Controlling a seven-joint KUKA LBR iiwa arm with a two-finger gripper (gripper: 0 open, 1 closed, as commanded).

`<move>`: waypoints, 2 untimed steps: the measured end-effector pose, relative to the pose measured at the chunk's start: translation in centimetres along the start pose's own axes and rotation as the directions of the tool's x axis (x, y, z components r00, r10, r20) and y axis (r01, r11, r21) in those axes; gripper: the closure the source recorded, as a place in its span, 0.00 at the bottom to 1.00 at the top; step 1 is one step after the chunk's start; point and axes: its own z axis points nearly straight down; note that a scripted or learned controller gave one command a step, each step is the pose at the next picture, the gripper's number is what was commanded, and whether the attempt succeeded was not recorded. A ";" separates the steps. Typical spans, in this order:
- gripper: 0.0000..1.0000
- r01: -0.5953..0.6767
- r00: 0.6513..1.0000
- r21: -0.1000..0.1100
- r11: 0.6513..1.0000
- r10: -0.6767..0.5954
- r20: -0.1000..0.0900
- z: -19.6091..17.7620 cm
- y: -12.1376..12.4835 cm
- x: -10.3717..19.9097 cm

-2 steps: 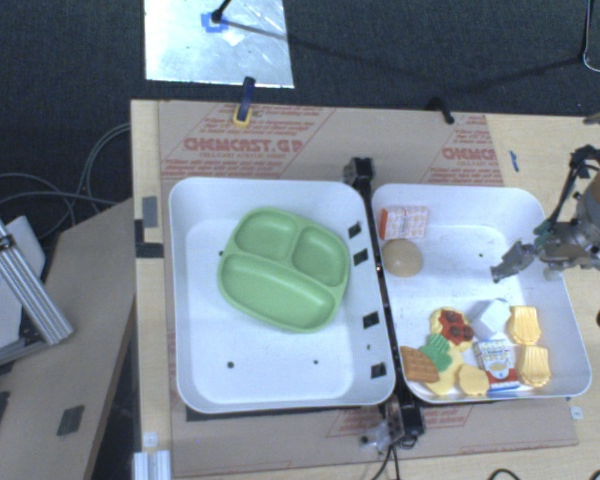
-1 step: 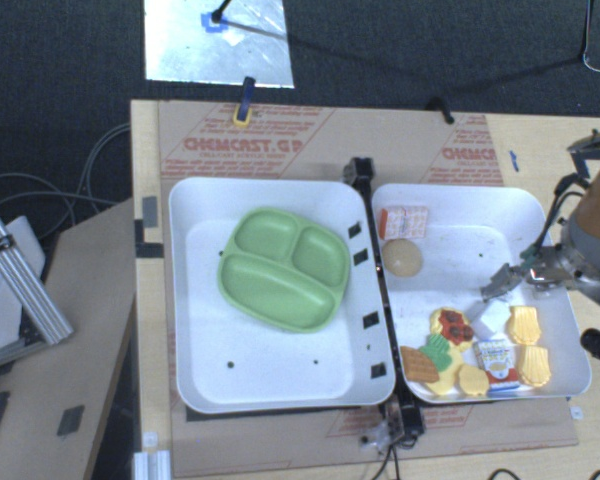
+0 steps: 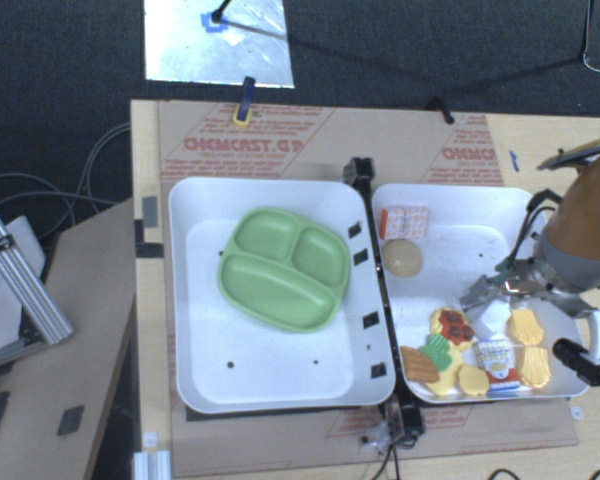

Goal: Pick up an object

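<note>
The right bin (image 3: 450,203) holds several small toy foods. A pink-and-white box (image 3: 404,221) and a beige round piece (image 3: 402,259) lie near its left wall. Heaped along the front edge are a red-and-yellow item (image 3: 450,325), a green piece (image 3: 437,351), a brown piece (image 3: 420,366), a white carton with a red label (image 3: 494,356) and yellow pieces (image 3: 526,328). My gripper (image 3: 492,294) reaches in from the right and hangs just above the back of this heap, over a white piece (image 3: 491,317). Nothing can be seen held in it.
The left bin (image 3: 195,368) carries a green divided plate (image 3: 283,267). A black divider with clips (image 3: 370,268) runs between the bins. The arm's orange band (image 3: 588,218) hangs over the right bin's right edge. Cardboard (image 3: 280,143) lies under both bins.
</note>
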 end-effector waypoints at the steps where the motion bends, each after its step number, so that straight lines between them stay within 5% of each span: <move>1: 0.00 -0.003 1.000 -0.003 1.000 0.003 0.002 1.1 0.1 0.0; 2: 1.00 -0.002 1.000 -0.006 1.000 0.002 0.003 0.0 0.2 0.0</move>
